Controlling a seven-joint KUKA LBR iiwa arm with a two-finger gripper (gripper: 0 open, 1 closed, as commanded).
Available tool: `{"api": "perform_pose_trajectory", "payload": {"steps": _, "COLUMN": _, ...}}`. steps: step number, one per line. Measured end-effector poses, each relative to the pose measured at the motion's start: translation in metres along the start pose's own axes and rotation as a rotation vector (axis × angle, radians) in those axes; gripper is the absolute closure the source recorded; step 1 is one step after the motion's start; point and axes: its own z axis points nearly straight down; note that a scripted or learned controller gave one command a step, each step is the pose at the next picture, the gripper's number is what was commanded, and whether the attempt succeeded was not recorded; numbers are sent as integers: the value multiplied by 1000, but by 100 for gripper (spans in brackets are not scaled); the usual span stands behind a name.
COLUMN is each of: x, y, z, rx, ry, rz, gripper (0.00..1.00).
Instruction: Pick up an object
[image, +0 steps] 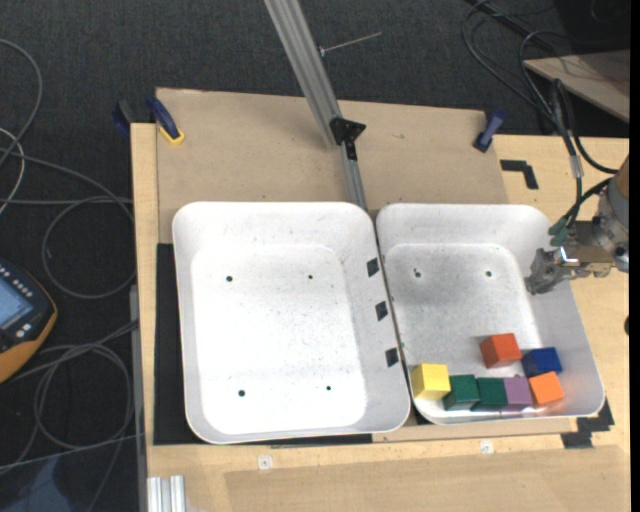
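We note seven small cubes bunched in the near corner of the right shallow white bin (440, 290), probably slid there along its walls: yellow cube (432, 379), two green cubes (476, 391), purple cube (517, 390), orange cube (546, 387), blue cube (541, 361), red-orange cube (500, 349). The hand (545, 268) hangs over this bin's right rim, apart from the cubes, carrying nothing we can see; its opening we cannot tell.

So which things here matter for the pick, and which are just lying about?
For the job:
small coloured blocks (red, blue, orange, purple, two green, yellow)
right-hand shallow white bin
two-finger gripper

Lying about:
left-hand shallow white bin
blue clamps
loose black cables
yellow-and-black handheld device
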Motion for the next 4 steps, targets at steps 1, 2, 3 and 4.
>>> {"api": "perform_pose_trajectory", "payload": {"steps": 1, "x": 53, "y": 12, "z": 14, "rx": 8, "ry": 5, "rz": -4, "gripper": 100}}
{"api": "perform_pose_trajectory", "payload": {"steps": 2, "x": 107, "y": 29, "z": 28, "rx": 8, "ry": 4, "rz": -4, "gripper": 100}}
{"api": "perform_pose_trajectory", "payload": {"steps": 3, "x": 162, "y": 44, "z": 22, "rx": 3, "ry": 4, "rz": -5, "gripper": 100}}
{"api": "perform_pose_trajectory", "payload": {"steps": 4, "x": 215, "y": 58, "z": 35, "rx": 4, "ry": 4, "rz": -4, "gripper": 100}}
